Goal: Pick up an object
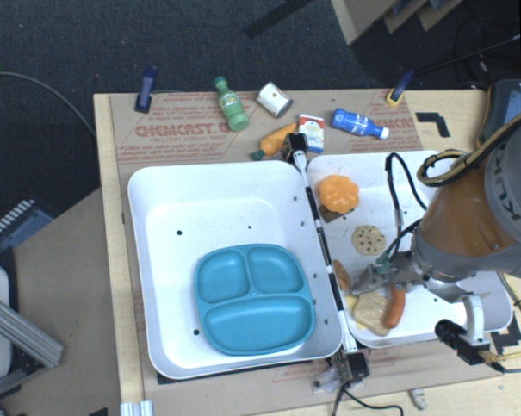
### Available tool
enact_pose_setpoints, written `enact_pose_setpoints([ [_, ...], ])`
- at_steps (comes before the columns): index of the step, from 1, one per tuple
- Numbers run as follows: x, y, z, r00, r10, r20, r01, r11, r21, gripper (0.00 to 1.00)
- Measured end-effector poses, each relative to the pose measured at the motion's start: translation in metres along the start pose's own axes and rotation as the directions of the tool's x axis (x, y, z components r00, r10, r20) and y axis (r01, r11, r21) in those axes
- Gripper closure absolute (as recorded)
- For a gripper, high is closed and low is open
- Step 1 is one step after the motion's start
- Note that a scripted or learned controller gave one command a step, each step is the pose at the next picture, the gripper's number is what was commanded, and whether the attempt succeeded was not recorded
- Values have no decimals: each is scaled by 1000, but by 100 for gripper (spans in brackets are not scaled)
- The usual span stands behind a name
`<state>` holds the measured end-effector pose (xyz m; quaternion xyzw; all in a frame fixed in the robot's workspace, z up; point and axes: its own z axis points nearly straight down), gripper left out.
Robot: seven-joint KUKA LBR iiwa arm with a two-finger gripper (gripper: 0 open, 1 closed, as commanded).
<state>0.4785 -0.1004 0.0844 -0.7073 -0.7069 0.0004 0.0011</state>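
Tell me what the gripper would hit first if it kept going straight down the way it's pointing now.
Probably the sausage lying on the bread slice in the right bin. The gripper hangs just above them, though its height is hard to judge from this slanted view.

Bench [197, 128] w/ two white bins [159, 250], plus green bottle [232, 105], blue bottle [358, 123] & carton [311, 133] along far edge.

Dark blue-grey carpeted floor [81, 47] all round. Pale wooden counter [128, 338] lit evenly from above. Light wooden furniture piece [407, 7] at top right. Grey metal rail [24, 329] at lower left.
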Motion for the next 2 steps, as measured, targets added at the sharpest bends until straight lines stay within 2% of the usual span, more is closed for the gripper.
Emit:
enact_pose_setpoints([
  [1,0,2,-11,1000,1,1,-1,1000,-7,100],
  [2,56,1,-144,1000,-2,1,2,1000,-3,100],
])
